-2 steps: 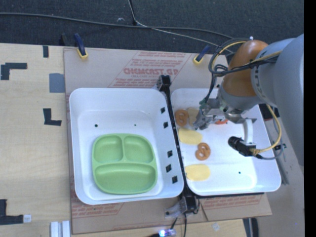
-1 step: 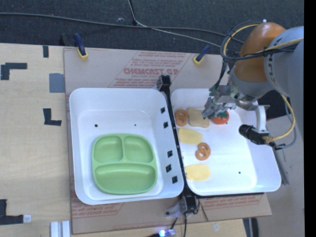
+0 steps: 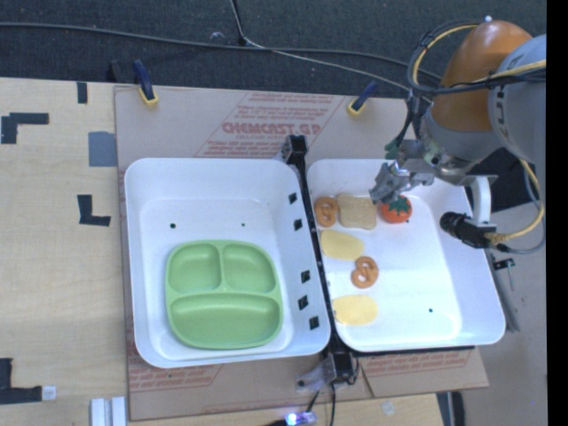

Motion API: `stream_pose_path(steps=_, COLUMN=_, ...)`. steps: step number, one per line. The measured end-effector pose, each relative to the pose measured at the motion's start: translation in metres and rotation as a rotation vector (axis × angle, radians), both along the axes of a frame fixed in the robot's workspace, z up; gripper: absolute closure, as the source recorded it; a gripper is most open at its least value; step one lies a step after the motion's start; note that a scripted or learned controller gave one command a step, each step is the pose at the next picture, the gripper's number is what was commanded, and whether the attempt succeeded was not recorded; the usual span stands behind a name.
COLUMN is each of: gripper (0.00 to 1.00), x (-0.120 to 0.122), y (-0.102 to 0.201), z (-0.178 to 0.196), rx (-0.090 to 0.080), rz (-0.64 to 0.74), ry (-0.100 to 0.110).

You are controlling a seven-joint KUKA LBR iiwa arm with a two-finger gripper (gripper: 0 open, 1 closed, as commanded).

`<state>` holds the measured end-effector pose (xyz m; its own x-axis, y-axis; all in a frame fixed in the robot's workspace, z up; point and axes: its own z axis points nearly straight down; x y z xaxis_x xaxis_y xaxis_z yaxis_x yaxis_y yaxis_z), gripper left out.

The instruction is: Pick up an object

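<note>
Wooden desk (image 3: 53,264) up front, cardboard sheet (image 3: 266,127) under two bins. Left bin (image 3: 142,185): one green tray (image 3: 224,293). Right bin (image 3: 461,318): two yellow slices, two pretzels, one toast (image 3: 356,211), one tomato (image 3: 396,209). Gripper (image 3: 390,187) over the tomato; can't tell its fingers' state.

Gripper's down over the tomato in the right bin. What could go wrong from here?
1. The tomato is small and round and sits right under the gripper; it could roll or squirt aside.
2. The toast slice lies close beside the tomato, with a pretzel next to it, so a slightly off descent may nudge or catch them instead.
</note>
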<state>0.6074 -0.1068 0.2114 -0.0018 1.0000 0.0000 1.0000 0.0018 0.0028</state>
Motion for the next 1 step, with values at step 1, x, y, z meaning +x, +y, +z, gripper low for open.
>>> stream_pose_path(steps=1, gripper=1.00, x=-0.0137, y=0.0503, z=0.0105, rx=0.002, rz=0.004, ry=0.004)
